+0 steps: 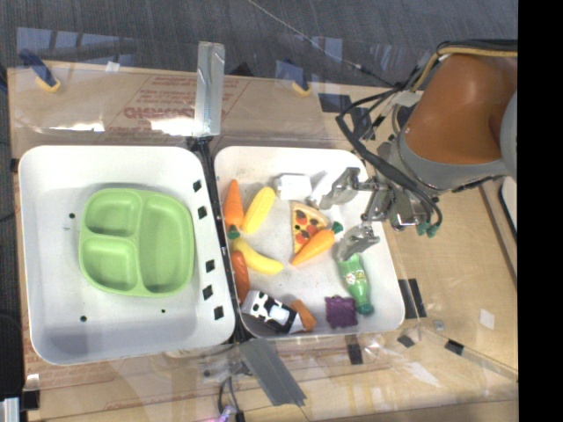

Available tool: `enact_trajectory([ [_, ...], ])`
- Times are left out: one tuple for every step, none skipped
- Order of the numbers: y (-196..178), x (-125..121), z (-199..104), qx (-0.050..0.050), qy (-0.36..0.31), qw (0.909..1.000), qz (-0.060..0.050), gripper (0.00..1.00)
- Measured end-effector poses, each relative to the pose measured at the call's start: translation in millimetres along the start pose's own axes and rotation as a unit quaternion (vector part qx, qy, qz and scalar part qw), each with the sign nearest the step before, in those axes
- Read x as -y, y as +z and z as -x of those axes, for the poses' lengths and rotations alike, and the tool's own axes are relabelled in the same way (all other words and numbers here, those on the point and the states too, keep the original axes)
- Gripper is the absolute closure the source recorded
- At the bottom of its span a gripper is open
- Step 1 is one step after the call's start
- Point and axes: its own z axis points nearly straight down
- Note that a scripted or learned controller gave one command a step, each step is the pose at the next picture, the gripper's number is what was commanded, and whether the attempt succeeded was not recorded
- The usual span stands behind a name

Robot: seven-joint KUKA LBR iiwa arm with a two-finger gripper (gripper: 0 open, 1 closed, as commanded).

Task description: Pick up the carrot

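An orange carrot point(311, 247) with a green top lies slanted in the middle of the right bin point(290, 154), just under a pizza slice point(305, 221). A second orange carrot point(232, 204) lies along that bin's left wall, green end towards the front. My gripper point(352, 211) hovers at the bin's right side, open, with one finger point(339, 186) at the back and the other point(359, 237) just right of the middle carrot's green top. Nothing sits between the fingers.
The right bin also holds two bananas point(259, 209) point(257, 259), a green bottle point(354, 280), a purple piece point(340, 310), a black-and-white cow point(268, 310), a red-orange vegetable point(240, 275) and a white item point(290, 185). A green divided plate point(138, 240) sits in the left bin point(53, 341).
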Motion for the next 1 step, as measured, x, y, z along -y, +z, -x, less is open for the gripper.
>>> enact_trajectory([
  [151.0,8.0,-5.4,-0.007,0.003,1.0000,0.003,0.00],
])
